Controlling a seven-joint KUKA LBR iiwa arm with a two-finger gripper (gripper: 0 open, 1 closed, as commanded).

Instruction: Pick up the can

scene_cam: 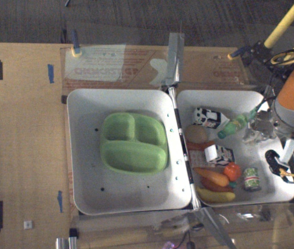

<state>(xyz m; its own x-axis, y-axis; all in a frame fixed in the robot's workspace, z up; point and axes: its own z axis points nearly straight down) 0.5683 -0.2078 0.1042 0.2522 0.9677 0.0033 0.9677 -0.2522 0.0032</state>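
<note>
Two bins sit side by side on the counter [22, 154]: the left bin [79, 154] holds a divided plate [134, 143] near its middle, and the right bin [282, 191] holds the small items. In the right bin, the can [251, 179] stands near the front, right of the pepper [232, 171], carrot [212, 176] and banana [215, 195]. The bottle [234, 125] and carton [208, 117] lie behind them, with the gripper [261, 131] above the bin's right rear part.

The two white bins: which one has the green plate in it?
The left bin. The green divided plate lies in its middle, while the right bin holds the can, a green bottle and toy food.
</note>
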